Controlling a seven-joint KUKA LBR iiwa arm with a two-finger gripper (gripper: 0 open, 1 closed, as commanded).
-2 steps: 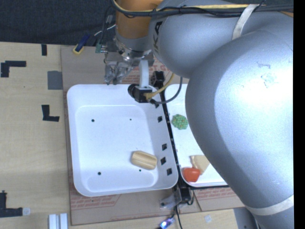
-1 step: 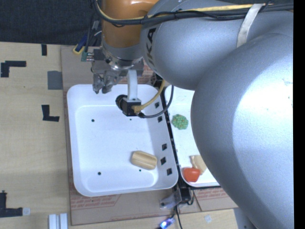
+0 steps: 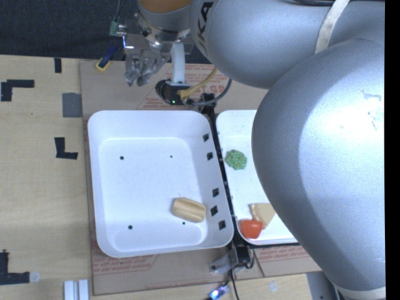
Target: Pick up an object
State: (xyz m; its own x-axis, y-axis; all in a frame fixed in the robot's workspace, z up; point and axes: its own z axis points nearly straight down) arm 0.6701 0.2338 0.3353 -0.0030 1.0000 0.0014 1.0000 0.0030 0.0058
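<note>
A tan bread roll [image 3: 189,209] lies in the left bin [image 3: 106,167], near its front right corner. In the right bin [image 3: 232,125] I see a green broccoli-like piece [image 3: 236,160], a pale yellow wedge [image 3: 264,214] and a red piece [image 3: 251,229] at the front. My gripper [image 3: 139,72] hangs high above the bench behind the left bin's far edge, well away from all the objects. Nothing shows between its fingers.
The big grey arm covers the upper right and most of the right bin. Brown cardboard lies under both bins. Black marks dot the wooden bench to the left.
</note>
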